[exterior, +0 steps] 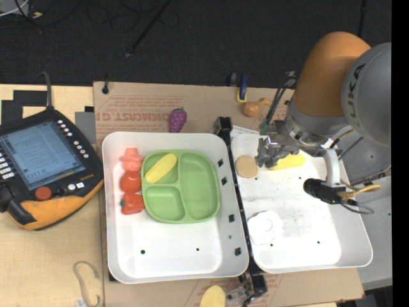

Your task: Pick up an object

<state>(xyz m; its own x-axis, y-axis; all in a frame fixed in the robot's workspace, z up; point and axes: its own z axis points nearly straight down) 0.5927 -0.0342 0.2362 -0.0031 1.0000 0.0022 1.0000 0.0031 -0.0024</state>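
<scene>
Camera view, left to right: the left bin (167,261) holds a green divided plate (181,187) with a corn cob (160,167) lying aslant, tip toward the upper right, and a red toy (130,181) beside it. In the right bin (313,251) lie a tan disc (246,167), a white lid (263,225) and a yellow block (291,161), partly hidden under the gripper (268,152). Whether the jaws are wide or narrow, I cannot tell.

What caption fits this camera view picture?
Grey robot arm's hand hovers beside a round tan cookie; a green divided plate holds yellow corn.
</scene>
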